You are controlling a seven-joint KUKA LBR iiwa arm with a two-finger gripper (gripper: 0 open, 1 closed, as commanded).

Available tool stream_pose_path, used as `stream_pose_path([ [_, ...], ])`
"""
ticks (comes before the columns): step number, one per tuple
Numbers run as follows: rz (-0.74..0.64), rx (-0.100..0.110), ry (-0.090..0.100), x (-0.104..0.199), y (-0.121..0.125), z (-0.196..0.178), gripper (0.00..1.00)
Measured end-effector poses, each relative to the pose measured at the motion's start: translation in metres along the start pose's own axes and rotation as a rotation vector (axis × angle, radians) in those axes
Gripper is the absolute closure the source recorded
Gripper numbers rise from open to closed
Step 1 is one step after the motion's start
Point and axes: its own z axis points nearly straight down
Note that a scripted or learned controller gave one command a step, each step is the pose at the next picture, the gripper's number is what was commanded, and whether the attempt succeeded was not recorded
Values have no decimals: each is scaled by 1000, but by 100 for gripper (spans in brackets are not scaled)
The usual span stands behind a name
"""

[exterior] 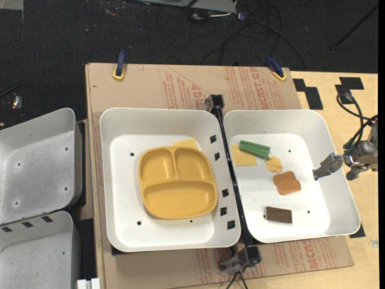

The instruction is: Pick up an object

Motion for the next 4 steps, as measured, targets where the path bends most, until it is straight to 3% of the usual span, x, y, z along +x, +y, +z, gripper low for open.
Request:
stream_pose_path([
  [1,-3,-9,-2,0,2,-4,0],
  [4,-1,-5,-1,-7,11,130,0],
])
